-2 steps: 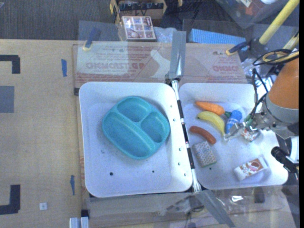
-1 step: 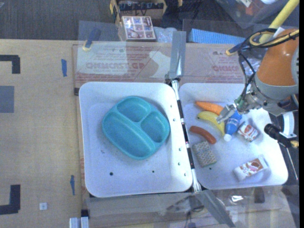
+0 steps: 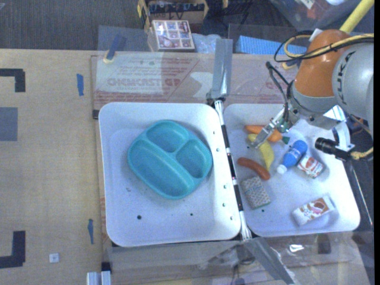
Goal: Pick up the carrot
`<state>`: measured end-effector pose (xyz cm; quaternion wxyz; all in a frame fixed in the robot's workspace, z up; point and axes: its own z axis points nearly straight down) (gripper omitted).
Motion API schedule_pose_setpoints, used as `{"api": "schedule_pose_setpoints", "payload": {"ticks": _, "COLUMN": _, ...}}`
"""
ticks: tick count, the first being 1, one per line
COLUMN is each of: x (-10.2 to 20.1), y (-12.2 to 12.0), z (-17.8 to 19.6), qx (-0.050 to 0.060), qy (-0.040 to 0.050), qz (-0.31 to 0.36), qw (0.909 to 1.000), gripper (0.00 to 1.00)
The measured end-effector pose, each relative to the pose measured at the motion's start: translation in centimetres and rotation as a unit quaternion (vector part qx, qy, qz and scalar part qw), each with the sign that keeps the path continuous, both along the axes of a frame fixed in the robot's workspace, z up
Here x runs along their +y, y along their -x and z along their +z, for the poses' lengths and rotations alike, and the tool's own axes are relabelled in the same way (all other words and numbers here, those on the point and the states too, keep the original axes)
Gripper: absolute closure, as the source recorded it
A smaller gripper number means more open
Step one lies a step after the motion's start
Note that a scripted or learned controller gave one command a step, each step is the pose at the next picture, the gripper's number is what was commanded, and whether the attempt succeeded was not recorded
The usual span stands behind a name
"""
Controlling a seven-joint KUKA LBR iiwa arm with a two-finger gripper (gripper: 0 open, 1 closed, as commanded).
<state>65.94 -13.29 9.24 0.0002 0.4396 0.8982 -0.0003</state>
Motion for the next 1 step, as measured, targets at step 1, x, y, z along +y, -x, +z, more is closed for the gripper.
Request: {"api": "schedule_pose_setpoints", "payload": {"ticks": 1, "x": -0.03, "y": -0.07, "z": 1.06, "qx": -0.002, "qy": 0.0004, "qz": 0.0, "qw": 1.0, "gripper": 1.0}}
